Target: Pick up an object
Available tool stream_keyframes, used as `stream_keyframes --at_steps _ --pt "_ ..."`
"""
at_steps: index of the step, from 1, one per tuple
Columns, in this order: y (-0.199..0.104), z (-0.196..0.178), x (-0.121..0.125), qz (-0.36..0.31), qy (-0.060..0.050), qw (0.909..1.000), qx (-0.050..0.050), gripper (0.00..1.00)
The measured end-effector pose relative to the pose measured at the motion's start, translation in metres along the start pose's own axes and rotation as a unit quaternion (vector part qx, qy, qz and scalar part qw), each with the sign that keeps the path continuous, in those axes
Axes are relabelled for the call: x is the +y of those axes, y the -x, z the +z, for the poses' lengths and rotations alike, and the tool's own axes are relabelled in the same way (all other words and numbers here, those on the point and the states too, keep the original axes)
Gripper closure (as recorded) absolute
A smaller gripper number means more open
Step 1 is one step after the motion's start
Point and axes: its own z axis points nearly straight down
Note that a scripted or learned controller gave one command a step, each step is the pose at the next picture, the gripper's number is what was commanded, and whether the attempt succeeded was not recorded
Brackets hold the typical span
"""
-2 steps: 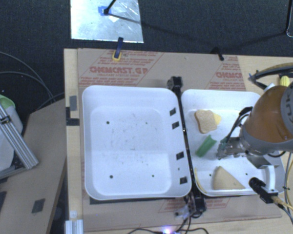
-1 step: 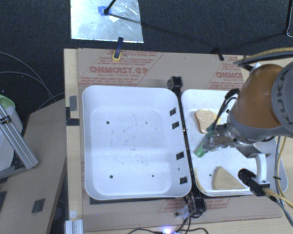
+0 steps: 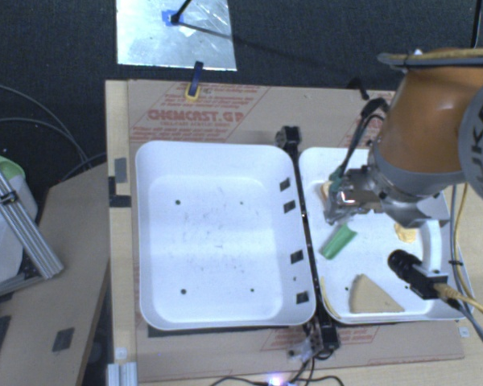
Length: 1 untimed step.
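Nearest me, at the front of the right bin, a tan wedge lies flat on the white floor, close to the front rim. A little further in, toward the black divider that runs between the two bins, a green block lies at a slant, its upper end pointing toward the gripper. The gripper hangs just above that end, low over the bin floor. From where I stand I cannot tell whether it is wide or narrow, nor whether it touches the block. The block lies on the bin floor and is not lifted. A small yellow piece lies to the right of the block, partly tucked under the arm, whose orange band and grey body loom over the far right half of the bin.

Beside all this, the left bin shows a white floor with a few small dark marks. Both bins rest on the counter, a tan board with red print along its far side. A yellow and blue clip sits at the board's far edge. Beyond it, on the dark floor, lies a shiny metal sheet.
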Motion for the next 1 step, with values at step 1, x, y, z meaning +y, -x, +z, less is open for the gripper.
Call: stream_keyframes --at_steps 1 --pt "0.0466 -0.0491 -0.0012 0.008 -0.003 1.0000 -0.003 1.00"
